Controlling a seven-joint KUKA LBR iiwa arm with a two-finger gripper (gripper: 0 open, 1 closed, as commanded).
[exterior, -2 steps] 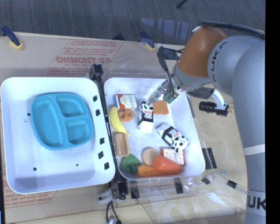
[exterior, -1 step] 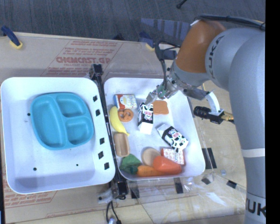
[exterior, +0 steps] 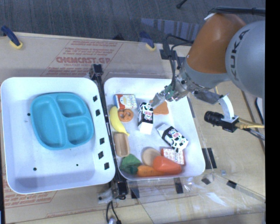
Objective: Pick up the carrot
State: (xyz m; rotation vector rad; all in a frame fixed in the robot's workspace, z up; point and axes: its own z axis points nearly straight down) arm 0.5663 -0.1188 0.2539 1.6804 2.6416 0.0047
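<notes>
Camera view puts the carrot [exterior: 147, 171] at the near edge of the right bin [exterior: 194, 139], its green top [exterior: 130, 163] toward the bin divider and a red pepper-like piece [exterior: 167, 165] touching its other side, while my hand [exterior: 162, 98] hovers at the far side of that bin, above an orange wedge [exterior: 162, 108] and just beside the upright milk carton [exterior: 146, 116]. I cannot tell whether it is spread or pressed together, and I see nothing held. I judge this the approach step: next I must cross the bin to the carrot, descend and grip across its body without snagging the crowding neighbours.
</notes>
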